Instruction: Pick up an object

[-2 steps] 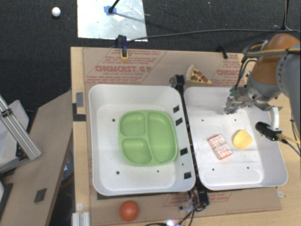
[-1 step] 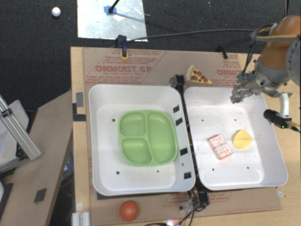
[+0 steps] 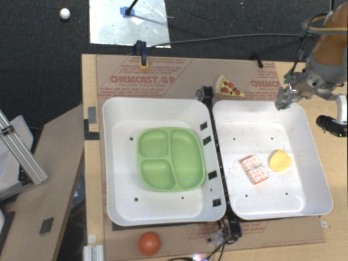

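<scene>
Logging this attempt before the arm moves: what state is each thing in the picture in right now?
Gripper: over the right bin's far edge, nothing seen between its fingers.
Yellow piece: lying loose in the right bin.
Small red-and-white box: lying flat beside the yellow piece.
Green divided tray: flat in the left bin.
Pizza slice toy: outside the bins.
Orange ball: outside the bins.

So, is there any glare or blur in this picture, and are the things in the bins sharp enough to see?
In the camera view, the shiny sheet at the top throws glare; the gripper looks slightly soft against the right bin. Light is even, shadows faint. The green tray, the yellow piece and the red-patterned block are sharp.
</scene>
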You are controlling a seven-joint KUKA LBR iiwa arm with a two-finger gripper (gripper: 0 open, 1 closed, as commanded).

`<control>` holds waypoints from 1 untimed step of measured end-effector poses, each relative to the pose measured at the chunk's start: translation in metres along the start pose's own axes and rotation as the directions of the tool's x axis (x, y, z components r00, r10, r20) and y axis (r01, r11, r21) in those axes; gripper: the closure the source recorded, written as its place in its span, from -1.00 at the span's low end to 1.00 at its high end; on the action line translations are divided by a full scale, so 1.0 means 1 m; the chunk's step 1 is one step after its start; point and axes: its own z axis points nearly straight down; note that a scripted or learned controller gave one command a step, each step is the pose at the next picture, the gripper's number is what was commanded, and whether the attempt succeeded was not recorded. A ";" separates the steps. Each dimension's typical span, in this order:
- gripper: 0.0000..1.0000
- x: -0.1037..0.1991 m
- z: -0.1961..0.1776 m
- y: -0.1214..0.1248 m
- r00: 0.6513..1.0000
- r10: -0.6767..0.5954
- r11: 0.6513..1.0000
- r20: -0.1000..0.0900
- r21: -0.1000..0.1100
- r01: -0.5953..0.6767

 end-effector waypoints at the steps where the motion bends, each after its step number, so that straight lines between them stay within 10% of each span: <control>1: 1.00 0.000 -0.046 0.002 1.000 0.000 1.000 0.000 -0.001 0.000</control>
